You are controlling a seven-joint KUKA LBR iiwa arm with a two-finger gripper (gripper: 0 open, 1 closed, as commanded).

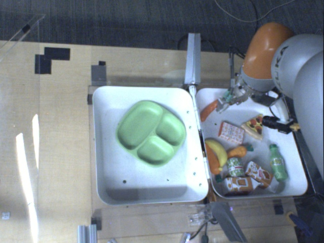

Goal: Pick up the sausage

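Gripper [226, 101] fingers clamped on one end of the sausage [209, 111], which hangs tilted over the right bin's [298, 186] back-left corner. Fingertips small, partly blurred. Arm [293, 59] cut off at right edge. Left bin [106, 186] holds a green tray [151, 131]. Light wood bench [50, 151], dark floor behind.

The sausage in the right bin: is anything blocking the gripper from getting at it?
Nothing visible does. The sausage lies alone near the right bin's left wall, and the gripper sits right at its upper end.
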